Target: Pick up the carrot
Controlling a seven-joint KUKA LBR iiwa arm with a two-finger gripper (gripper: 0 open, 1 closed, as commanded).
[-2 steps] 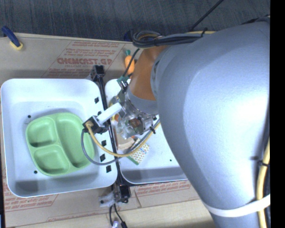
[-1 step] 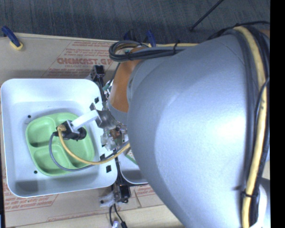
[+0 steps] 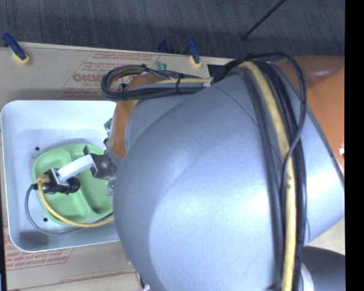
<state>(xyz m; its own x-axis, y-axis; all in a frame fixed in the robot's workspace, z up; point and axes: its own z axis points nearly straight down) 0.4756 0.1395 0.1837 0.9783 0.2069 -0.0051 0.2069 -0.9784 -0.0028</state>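
Note:
My gripper [image 3: 102,167] hangs low over the left white bin [image 3: 13,162], just above a light green moulded dish [image 3: 56,161] that lies in the bin's middle. Only the gripper's metal base shows at the dish's right side. My large grey arm reaches in from the right and hides the right part of this bin and everything beyond it.
The bin rests on a cardboard sheet [image 3: 79,74] with red print. Blue clamps [image 3: 15,46] hold the sheet's far edge. A small teal bit [image 3: 108,125] peeks out at the arm's edge, near the bin's back wall. Bare white floor lies along the bin's left and front sides.

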